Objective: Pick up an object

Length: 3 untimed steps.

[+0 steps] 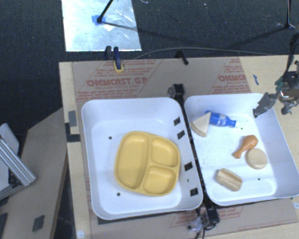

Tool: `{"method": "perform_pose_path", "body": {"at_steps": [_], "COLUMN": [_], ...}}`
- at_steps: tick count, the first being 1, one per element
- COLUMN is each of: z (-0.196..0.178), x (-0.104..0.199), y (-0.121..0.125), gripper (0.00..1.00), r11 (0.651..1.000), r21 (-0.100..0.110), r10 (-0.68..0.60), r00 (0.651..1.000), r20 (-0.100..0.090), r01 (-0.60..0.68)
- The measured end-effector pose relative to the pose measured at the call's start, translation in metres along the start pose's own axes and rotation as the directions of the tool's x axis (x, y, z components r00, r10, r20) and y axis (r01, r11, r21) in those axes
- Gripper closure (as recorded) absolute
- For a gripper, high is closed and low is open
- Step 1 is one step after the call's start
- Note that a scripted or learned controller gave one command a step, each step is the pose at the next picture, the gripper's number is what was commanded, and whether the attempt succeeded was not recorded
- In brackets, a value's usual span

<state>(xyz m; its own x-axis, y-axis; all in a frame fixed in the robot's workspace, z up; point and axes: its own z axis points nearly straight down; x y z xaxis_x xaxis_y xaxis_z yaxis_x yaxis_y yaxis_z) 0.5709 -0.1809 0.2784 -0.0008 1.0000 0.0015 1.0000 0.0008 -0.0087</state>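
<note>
The right bin [284, 181] holds several small items: a cream wedge [202, 124], a blue tube [222, 119] beside it, an orange drumstick [245, 146], a round cream disc [256, 158] and a tan bread roll [229, 179]. My gripper [273, 106] hangs over the bin's far right corner, above and to the right of the drumstick. It is open, and nothing sits between its fingers [263, 106].
A yellow divided plate [147, 163] lies in the left bin [97, 145]. Black clips run along the wall between the two bins [187, 149]. A blue and yellow clamp [116, 57] stands at the bench's far edge.
</note>
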Motion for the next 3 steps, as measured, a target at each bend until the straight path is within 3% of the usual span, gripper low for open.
{"method": "perform_pose_path", "body": {"at_steps": [1, 3], "z": [-0.006, 0.099], "x": [0.001, 0.007], "y": [0.002, -0.006], "gripper": [0.0, 0.0], "r11": [1.0, 1.0], "r21": [-0.01, -0.007], "r10": [-0.003, -0.001], "r00": [1.0, 1.0], "r20": [0.002, 0.0], "r01": [0.003, 0.001]}}
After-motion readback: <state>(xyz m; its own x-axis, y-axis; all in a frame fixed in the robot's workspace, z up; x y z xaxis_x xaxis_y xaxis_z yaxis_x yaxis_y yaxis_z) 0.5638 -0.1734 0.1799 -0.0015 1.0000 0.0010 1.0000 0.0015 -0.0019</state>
